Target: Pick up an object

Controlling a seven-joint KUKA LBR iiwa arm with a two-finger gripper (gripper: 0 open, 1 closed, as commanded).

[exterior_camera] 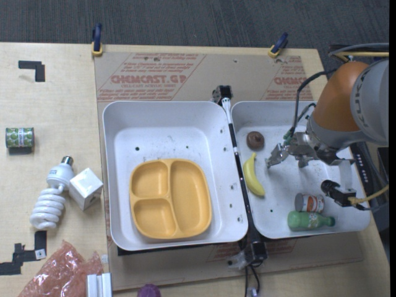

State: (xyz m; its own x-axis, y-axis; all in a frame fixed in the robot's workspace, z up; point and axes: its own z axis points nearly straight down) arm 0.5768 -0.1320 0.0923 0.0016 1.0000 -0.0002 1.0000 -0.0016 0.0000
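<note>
gripper hanging over the right bin, fingers slightly apart and gripping nothing, just right of the banana, below the brown ball.

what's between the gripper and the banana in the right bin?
Nothing: the camera view shows bare white floor of the right bin between the gripper and the banana.

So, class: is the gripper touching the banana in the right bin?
Apart. In the camera view, white bin floor shows between the gripper and the banana; the gripper sits to the banana's right.
</note>
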